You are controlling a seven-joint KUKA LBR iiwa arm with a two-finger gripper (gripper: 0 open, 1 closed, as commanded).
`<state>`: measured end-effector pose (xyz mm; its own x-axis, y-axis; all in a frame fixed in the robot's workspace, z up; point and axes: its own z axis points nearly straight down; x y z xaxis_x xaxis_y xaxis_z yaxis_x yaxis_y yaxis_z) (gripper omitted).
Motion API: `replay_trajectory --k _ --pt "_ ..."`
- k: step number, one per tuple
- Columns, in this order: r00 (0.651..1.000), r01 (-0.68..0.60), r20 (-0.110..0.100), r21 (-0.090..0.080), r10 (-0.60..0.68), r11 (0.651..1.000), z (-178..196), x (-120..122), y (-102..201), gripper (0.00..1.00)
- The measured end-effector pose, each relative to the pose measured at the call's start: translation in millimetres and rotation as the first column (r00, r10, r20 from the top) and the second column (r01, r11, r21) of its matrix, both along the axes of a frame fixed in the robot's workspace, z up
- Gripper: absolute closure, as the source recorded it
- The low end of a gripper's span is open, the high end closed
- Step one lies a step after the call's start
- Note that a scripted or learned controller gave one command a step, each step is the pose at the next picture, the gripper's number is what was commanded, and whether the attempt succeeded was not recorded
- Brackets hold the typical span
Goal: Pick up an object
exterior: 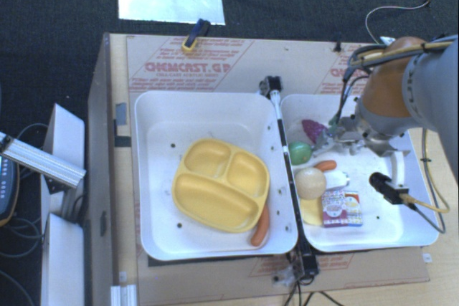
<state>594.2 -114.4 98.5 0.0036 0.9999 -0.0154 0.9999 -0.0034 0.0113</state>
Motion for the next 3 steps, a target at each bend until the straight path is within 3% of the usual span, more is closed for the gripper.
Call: replay_trajectory --k 1,2,3 --pt "1.000 -0.008 -0.008 0.015 0.008 1.000 -14 75 22 0.00" --pt "1.000 -0.012 -0.006 0.013 0.012 1.000 -2 76 21 1.00" --pt "1.000 -0.012 -0.006 0.013 0.012 1.000 -2 76 21 0.00"
